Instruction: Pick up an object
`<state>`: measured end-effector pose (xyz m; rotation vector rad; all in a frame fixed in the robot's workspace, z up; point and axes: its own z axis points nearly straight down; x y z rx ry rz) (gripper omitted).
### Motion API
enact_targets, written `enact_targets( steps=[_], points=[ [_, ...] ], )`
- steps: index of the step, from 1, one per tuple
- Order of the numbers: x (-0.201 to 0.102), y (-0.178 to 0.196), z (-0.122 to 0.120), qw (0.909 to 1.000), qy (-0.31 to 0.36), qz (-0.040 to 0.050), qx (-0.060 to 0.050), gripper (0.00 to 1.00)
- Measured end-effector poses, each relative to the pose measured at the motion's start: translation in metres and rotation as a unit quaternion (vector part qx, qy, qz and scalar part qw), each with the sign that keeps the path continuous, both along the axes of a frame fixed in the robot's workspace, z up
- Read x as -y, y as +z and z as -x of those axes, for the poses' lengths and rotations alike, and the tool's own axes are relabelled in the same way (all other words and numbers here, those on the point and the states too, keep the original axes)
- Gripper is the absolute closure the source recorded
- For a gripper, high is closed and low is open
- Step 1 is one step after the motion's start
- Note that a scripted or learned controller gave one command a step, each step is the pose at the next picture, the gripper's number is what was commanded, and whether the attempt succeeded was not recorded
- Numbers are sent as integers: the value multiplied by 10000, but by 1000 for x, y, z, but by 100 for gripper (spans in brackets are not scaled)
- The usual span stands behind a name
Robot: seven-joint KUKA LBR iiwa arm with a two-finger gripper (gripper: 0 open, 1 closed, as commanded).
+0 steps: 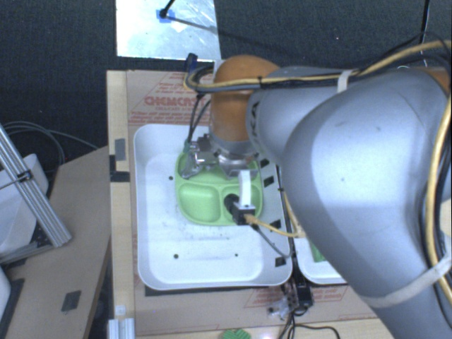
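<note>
Gripper (219, 162) down over the green divided tray (205, 202) in the left white bin (159, 210), wrist hiding the tips. Fingers: cannot tell how far open, cannot tell if anything held or touched. Tray lying flat near the bin's middle-right, upper edge covered by the wrist; two compartments visible, rest hidden. Grey arm (353, 189) filling the right side, orange band (229, 97) above the wrist. Right white bin (318, 274) mostly hidden under the arm, only a corner showing with a green patch, unclear what. Count: two bins, one tray, one arm. Cables (272, 228) running off the wrist across the tray's right edge.
</note>
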<state>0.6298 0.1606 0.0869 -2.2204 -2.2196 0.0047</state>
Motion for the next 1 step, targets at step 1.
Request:
enact_targets(
  steps=[1],
  points=[
    [-1, 14, -3, 10000, 2, -13, 30, 100]
  ],
)
